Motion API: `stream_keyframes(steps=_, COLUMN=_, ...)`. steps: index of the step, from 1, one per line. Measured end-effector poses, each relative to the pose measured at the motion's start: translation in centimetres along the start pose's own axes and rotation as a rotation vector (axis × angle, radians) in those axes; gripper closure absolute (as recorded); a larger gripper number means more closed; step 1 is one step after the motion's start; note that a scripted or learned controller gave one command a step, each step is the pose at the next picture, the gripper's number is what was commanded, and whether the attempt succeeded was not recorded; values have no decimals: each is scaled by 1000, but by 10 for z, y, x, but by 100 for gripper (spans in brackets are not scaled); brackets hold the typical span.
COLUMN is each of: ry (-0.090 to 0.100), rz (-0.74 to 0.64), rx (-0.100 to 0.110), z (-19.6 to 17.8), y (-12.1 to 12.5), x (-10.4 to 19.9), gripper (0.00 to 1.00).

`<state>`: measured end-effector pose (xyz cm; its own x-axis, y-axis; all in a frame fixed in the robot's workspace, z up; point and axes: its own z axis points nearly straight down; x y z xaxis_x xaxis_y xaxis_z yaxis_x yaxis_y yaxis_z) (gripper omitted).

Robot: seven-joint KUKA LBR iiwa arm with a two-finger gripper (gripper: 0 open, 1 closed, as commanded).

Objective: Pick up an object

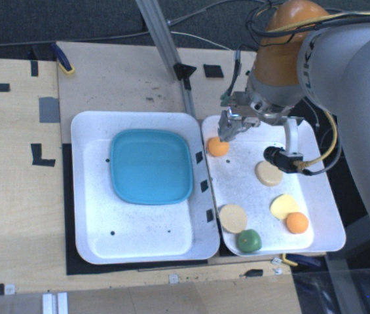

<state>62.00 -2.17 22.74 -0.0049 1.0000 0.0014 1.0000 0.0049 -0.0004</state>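
A pale wooden worktop (106, 77) carries two shallow white bins side by side, with dark tape patches stuck here and there on the wood. Beyond its far edge lies dark carpet-like floor (73, 8) crossed by cables, and a slanted metal strut (162, 38) runs down to the bins' shared edge.

The left bin (90, 195) holds a blue plate (150, 165). The right bin (322, 234) holds several small pieces: an orange ball (218, 147) at its far left corner, a cream disc (269, 173) near the middle, a tan disc (233, 218) and a green ball (249, 241) at the near left, and a yellow piece (281, 205) touching a second orange ball (296, 222) at the near right.

The gripper (227, 131) hangs just above the first orange ball; whether it is open or closed on the ball cannot be told from this angle.
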Motion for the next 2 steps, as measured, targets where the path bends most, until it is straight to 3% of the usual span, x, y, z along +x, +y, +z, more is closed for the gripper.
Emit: stream_keyframes(steps=2, ry=-1, rz=1, rx=0, z=-7, y=-8, x=90, gripper=100)
